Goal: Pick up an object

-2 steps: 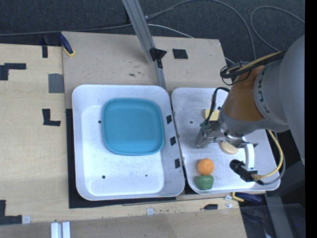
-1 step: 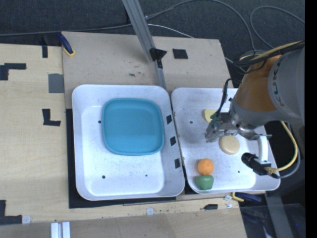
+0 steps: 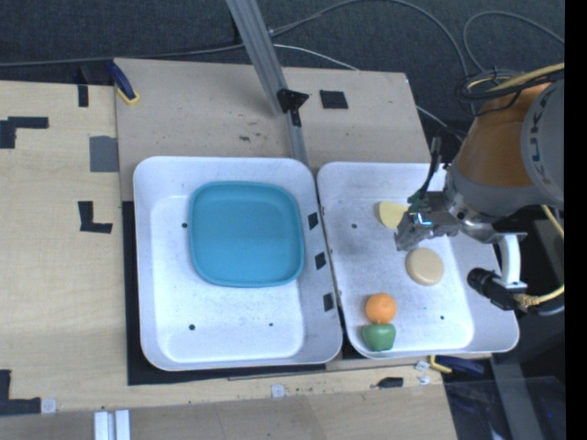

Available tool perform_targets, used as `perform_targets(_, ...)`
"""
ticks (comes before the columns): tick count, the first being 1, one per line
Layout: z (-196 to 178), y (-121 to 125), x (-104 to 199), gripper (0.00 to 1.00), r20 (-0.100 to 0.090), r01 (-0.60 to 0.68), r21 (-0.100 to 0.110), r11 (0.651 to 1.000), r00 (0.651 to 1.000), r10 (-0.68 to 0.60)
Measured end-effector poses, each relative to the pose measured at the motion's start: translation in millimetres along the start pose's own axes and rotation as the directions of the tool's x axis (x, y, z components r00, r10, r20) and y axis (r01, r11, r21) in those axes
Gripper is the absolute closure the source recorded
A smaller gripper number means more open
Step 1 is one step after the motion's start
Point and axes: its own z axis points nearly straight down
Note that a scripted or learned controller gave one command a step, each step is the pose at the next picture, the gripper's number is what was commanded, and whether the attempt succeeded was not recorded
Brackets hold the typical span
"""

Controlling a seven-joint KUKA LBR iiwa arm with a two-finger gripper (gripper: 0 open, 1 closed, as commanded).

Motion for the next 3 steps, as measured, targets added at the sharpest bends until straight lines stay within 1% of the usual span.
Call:
perform_targets(1,-52.0,0.8,0.0,1.00,0.000,0.001,-0.001,1.000,1.000,-0.001)
perform_targets(2,-52.8,24.4,56.5,1.00,-0.001,0.006,0.003,1.000,1.000,-0.006)
perform_targets(3,-51.3,56.1,102.5,1.00,-0.001,0.005,0.004,1.000,1.000,-0.005)
